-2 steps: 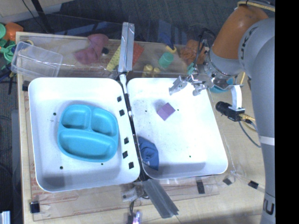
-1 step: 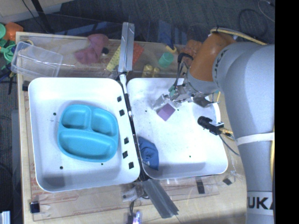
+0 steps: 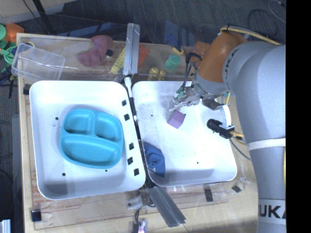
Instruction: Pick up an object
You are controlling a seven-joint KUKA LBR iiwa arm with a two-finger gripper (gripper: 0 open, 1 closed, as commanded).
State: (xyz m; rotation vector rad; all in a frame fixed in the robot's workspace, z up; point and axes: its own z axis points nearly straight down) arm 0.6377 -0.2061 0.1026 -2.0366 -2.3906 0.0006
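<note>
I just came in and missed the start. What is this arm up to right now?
The grey arm reaches in from the right, and its gripper is low in the right bin, just above a small purple block. I cannot tell whether the block is held. A blue cloth lies at that bin's near left corner. A blue divided tray lies in the left bin, away from the arm.

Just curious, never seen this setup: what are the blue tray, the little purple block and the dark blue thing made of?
The blue tray looks like moulded plastic: smooth, glossy compartments. The purple block seems foam or matte plastic, with flat, dull faces; hard to tell which. The dark blue thing looks like soft cloth: crumpled and folded.
</note>
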